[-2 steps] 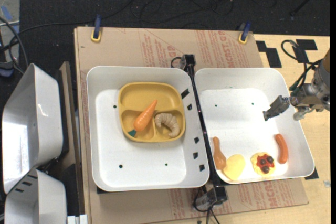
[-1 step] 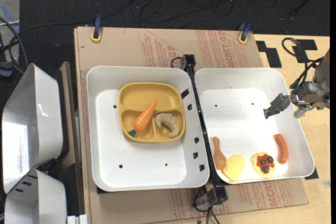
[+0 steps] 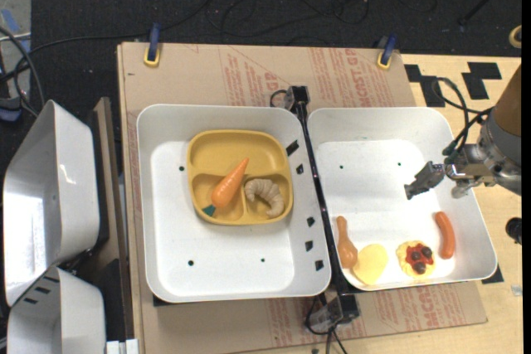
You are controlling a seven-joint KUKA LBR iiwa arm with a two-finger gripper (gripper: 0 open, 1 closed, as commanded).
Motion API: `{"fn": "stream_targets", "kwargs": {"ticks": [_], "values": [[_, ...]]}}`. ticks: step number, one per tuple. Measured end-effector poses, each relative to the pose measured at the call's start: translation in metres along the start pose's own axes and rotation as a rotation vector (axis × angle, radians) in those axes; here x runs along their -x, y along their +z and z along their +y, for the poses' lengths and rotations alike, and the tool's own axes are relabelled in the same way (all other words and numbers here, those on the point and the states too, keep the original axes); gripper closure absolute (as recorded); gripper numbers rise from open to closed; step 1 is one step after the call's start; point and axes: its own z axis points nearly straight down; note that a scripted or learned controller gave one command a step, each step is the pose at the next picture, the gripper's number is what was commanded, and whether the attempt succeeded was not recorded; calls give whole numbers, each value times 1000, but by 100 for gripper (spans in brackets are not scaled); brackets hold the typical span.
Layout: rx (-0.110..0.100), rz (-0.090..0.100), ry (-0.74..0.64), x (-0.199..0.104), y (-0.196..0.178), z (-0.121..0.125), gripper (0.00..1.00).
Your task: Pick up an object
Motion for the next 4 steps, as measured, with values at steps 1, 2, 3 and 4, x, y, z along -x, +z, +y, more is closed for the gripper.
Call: {"fn": "stream_targets", "kwargs": {"ticks": [1, 2, 3, 4], "values": [[-1, 0, 1, 8, 59, 4, 0], [-2, 1, 1, 13, 118, -4, 0], [5, -1, 1, 13, 104, -2, 100], [10, -3, -3, 15, 43, -7, 100]]}}
